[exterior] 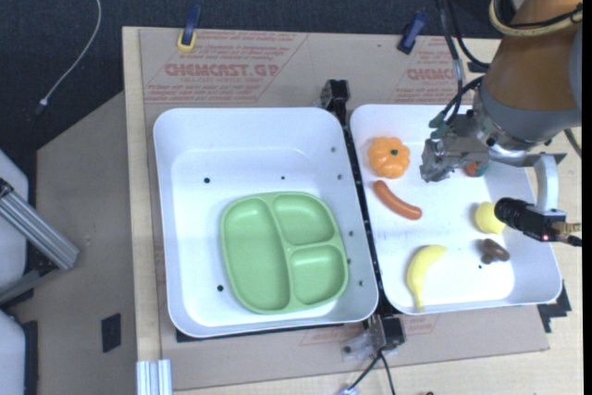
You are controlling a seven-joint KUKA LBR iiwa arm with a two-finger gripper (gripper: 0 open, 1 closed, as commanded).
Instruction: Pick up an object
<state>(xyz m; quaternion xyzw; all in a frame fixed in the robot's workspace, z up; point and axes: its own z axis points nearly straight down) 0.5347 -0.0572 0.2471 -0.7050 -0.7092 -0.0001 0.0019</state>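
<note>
- Where the bench carries its two bins side by side, you have the left bin (176,199) holding a green divided plate (282,250) with three compartments, lying flat toward the bin's near half.
- In the right bin (407,120) you can count several small objects: an orange pumpkin (388,156) near the bin's far left corner, a reddish sausage (398,200) lying at a slant just in front of it, a banana (423,269) near the front edge, a yellow lemon (487,217) toward the right, and a small brown object (493,250) just in front of the lemon.
- You see the arm (536,51) coming in from the right, its orange band above the grey wrist, with the gripper (442,164) over the far part of the right bin.
- The gripper sits just to the right of the pumpkin, apart from it, and beyond the sausage.
- You cannot tell from this angle whether the gripper is released or clenched; the tool's dark metal parts blur together, and nothing is visibly caught in it.
- A small spot of red and green shows against the gripper body on its right side; you cannot tell what it is.
- Pumpkin, sausage, banana, lemon and brown object all rest on the bin floor, each apart from the others.
- A black fitting (527,219) with a small red light sticks out beside the lemon, partly covering it.
</note>
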